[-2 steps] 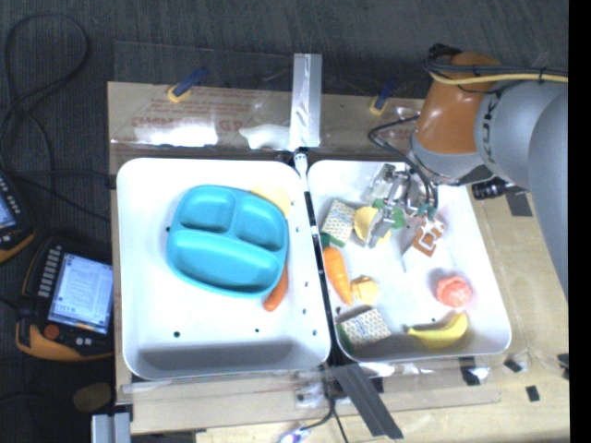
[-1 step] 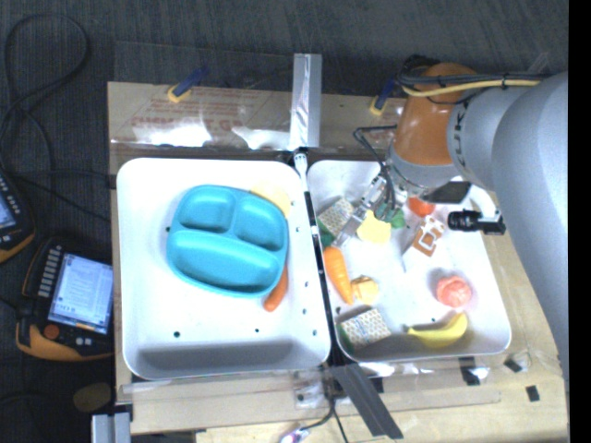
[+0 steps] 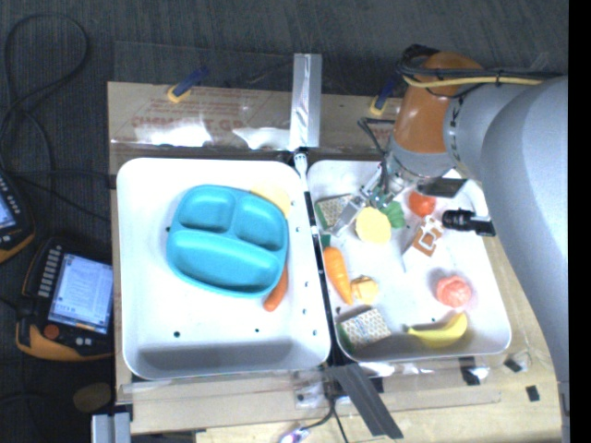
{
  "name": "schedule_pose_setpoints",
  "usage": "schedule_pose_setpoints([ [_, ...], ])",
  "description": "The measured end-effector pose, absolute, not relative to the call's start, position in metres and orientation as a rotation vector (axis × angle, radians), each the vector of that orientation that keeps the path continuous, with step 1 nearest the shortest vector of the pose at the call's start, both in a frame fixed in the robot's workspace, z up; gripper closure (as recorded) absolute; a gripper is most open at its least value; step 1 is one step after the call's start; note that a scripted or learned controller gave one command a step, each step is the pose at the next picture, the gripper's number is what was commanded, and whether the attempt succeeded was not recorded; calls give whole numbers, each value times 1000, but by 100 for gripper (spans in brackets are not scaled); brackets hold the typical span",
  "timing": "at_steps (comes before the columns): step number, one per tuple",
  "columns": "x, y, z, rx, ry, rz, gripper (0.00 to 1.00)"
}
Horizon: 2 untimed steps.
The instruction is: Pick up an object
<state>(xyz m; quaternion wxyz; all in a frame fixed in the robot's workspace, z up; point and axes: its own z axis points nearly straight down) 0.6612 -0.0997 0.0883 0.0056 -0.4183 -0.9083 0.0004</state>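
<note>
1. Our claw [image 3: 362,206] hangs low in the right bin [image 3: 489,335], at its far left part. We cannot tell how wide it stands, nor whether it has hold of anything: the metal tips blur into the clutter beneath.
2. Right against the claw, on its near side, lies a yellow disc [image 3: 374,226]. We judge it the likeliest thing to be picked, since the tips point down just beside it.
3. Just past the disc sits a green piece [image 3: 395,215], and a little further right a small red piece [image 3: 422,204]. They crowd the target, so a grab could catch the wrong one.
4. Nearer to us than the claw lie a carrot [image 3: 336,272], a grater [image 3: 364,325], a banana [image 3: 438,329] and a pink ball [image 3: 453,290], all loose and well apart, presumably scattered for picking.
5. Left of the claw, over the divider, the left bin [image 3: 148,340] bears a blue tray [image 3: 227,238].
</note>
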Motion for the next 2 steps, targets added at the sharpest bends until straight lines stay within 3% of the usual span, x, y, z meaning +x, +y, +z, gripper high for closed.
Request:
schedule_pose_setpoints([
  [1,631,-125,88,-2129,-2320,-6,0],
  [2,630,-126,93,-2123,-2323,13,100],
])
